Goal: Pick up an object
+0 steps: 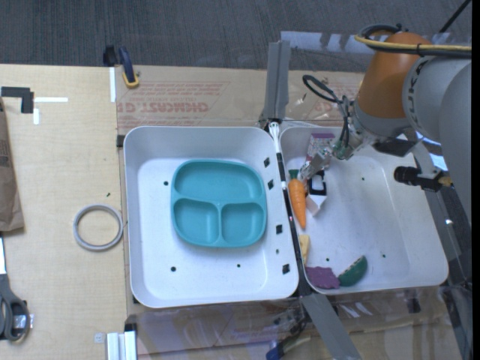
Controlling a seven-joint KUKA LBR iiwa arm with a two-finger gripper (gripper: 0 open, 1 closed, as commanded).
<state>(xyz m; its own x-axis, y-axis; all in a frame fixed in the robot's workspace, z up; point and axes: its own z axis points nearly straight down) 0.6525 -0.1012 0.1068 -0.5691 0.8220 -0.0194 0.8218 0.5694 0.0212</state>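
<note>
A: Where is the gripper (313, 172) at this moment?

B: It is low in the right bin (390, 223), near the bin's left wall, in the upper part. The grey arm (420, 88) with the orange band comes in from the right and slants down to it.

A: Does it hold anything?

B: I cannot tell. The fingers are small and dark against other things there, so how wide they stand is not clear, and I see nothing clearly between them.

A: And the object to pick?

B: An orange carrot (298, 202) lies just below the gripper, along the left wall, very near or touching the tip. Lower in the same bin are a purple piece (323, 277) and a green piece (353, 271), side by side near the bottom edge, well apart from the gripper.

A: How is the room for moving?

B: The carrot is tight against the wall between the two bins. The middle and right of the right bin are open white floor. The left bin (146, 223) holds a teal divided plate (220, 203) in its centre.
</note>
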